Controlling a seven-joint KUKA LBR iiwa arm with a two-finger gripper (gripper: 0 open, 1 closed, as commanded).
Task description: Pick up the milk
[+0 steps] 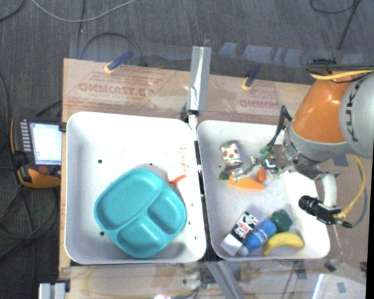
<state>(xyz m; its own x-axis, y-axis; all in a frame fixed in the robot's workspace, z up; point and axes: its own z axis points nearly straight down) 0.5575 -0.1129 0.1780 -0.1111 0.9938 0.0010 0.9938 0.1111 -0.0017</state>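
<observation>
Milk (241,230) lies at the frame's lower right. Above it, the arm (331,120) slants in, its hand (262,164) low over the carrot (249,183); grip state unclear.

- Faded red lettering on the cardboard sheet (124,88) behind the bins, printed twice, too faint to read for certain
- Letters "KU" run down the grey arm (366,115) at the right edge
</observation>
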